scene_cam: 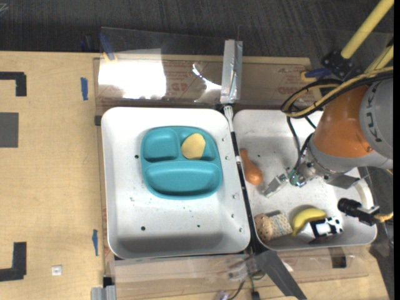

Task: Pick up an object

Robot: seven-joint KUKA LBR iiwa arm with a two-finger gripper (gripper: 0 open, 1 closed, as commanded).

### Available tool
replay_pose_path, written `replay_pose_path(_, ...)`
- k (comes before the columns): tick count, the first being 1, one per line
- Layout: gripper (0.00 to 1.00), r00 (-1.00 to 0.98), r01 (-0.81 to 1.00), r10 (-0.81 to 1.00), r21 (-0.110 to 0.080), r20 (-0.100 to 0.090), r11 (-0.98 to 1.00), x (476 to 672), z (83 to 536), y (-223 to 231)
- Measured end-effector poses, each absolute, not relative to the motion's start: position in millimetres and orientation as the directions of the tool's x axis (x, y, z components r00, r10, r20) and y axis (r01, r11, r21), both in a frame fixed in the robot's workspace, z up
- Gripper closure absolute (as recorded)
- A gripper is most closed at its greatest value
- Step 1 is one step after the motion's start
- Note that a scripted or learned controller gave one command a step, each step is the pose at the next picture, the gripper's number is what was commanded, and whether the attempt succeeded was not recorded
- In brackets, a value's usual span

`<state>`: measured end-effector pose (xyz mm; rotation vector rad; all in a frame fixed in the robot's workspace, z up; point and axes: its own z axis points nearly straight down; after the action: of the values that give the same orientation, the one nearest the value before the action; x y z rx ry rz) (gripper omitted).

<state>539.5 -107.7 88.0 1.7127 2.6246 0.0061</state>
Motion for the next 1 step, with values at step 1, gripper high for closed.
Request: replay_pose_path(1,0.00,-0.381,0.925,0.925,0.006,-0.006,0.381,573.6,139.1,-166.6)
